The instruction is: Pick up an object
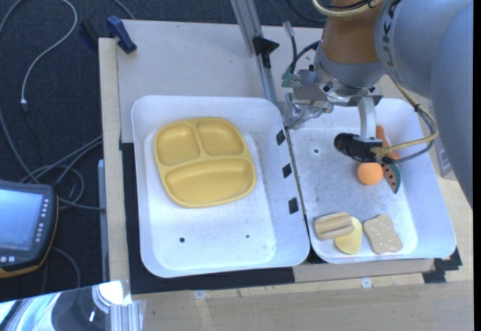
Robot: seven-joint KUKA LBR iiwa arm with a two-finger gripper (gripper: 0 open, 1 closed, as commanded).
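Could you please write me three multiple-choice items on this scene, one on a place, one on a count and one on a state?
1. Where does the yellow plate lie?
A. in the left bin
B. in the other bin
C. astride both bins

2. How many compartments does the plate have?
A. two
B. three
C. five

3. How is the orange ball placed?
A. lifted in the air
B. resting on the floor of the right bin
C. lying on the plate

Answers:
1 A: the plate sits wholly within the left bin's white rim.
2 B: two small hollows lie above one long one.
3 B: the ball lies beside the watermelon slice, apart from the gripper.
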